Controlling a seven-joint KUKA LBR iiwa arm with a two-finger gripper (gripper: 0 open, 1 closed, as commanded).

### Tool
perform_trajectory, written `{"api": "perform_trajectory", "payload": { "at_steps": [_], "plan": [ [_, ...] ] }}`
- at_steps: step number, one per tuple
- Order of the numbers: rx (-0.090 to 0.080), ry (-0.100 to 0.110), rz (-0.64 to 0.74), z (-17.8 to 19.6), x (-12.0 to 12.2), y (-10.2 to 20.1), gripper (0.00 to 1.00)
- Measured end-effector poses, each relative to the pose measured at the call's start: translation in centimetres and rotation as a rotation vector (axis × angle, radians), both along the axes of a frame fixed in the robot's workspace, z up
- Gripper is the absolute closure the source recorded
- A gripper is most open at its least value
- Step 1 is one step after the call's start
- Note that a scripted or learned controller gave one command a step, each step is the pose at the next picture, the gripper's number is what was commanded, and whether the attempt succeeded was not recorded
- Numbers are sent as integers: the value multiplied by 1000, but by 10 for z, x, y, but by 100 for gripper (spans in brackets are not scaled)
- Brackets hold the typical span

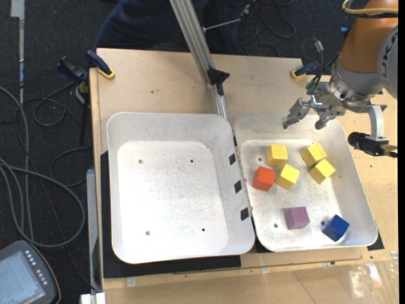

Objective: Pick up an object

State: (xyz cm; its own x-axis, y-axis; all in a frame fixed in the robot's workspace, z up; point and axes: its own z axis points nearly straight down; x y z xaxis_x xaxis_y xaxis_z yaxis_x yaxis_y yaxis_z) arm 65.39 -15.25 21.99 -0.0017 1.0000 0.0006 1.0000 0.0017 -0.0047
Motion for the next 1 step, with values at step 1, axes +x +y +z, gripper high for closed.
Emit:
{"api": "perform_trajectory", "payload": {
  "at_steps": [1],
  "plan": [
    [-2, -4, 1, 3, 1, 0, 0]
  ]
}}
